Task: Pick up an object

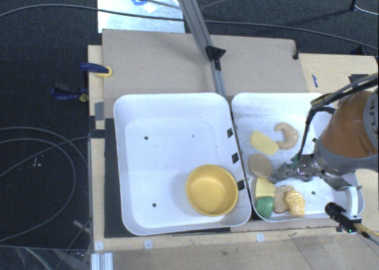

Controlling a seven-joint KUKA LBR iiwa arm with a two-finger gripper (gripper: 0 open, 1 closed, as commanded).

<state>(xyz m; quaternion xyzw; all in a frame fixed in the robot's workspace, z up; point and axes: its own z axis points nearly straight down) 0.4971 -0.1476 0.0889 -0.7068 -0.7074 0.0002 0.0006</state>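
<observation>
Leftmost, a yellow bowl [212, 189] sits low in the left bin [136, 144]. Right of centre, in the right bin [260, 106], the tan oval piece [260, 165] lies flat, long axis roughly upright in frame; probably light, stiff and smooth, best pinched across its narrow width. The gripper [279, 174] hovers just beside it, fingers slightly spread, holding nothing.

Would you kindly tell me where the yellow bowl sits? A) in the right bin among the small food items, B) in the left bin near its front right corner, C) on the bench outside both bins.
B: the yellow bowl rests on the floor of the left bin, close to its front right corner.
</observation>
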